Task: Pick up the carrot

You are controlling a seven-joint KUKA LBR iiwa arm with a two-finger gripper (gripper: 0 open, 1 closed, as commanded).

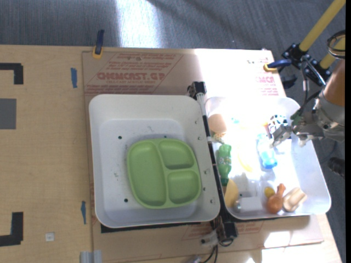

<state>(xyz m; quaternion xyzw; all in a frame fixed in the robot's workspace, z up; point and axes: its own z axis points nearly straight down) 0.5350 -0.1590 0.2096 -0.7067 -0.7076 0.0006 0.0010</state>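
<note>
While arm reaches in from frame right, tool point(281, 129) hovers over right bin point(317, 171), finger opening unclear, nothing seen gripped. Carrot point(276, 199) lies at bin's lower right, beside pale toy point(293, 199). Green divided plate point(163, 172) in left bin point(104, 163).

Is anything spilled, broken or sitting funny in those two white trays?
Nothing looks spilled or broken. The green three-compartment plastic plate lies flat in the left white bin, turned a little askew to its walls. The small toy foods, including the orange carrot, lie jumbled in the sunlit right white bin.

Grey arm point(333, 111), orange wrist band
</note>
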